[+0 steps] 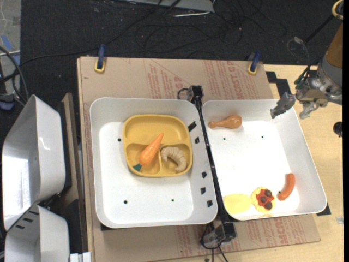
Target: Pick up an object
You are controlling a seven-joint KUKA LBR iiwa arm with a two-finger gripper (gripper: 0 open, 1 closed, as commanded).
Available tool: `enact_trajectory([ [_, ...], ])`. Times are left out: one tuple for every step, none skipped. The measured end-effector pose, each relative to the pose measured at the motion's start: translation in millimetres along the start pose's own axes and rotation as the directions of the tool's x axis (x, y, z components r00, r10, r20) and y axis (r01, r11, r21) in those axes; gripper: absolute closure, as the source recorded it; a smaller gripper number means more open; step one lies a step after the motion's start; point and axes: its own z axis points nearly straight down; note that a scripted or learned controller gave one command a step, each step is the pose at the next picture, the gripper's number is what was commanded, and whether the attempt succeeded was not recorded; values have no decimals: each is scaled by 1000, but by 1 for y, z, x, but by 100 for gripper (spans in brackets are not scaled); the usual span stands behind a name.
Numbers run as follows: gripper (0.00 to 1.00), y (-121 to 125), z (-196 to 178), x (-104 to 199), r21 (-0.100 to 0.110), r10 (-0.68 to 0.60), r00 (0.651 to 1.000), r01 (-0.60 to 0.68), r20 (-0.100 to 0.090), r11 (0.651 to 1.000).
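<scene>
In the left white bin, a yellow divided plate holds an orange carrot and a pale shrimp. The tan drumstick and red sausage lie rightward. The claw hangs spread, empty; descending here risks striking the rim.

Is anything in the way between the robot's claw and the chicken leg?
Nothing visible. The gripper hangs over the right bin's far right corner, and the chicken leg lies to its left near the far wall, with bare bin floor between them.
</scene>
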Motion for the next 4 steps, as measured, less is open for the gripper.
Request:
enact_trajectory([
  [0, 3, -8, 1, -12, -3, 1000, 3, 3, 1000],
  [0, 7, 52, 8, -9, -5, 1000, 5, 2, 1000],
  [0, 11, 95, 9, -10, -5, 1000, 6, 3, 1000],
  [0, 11, 149, 9, -8, -4, 1000, 4, 2, 1000],
])
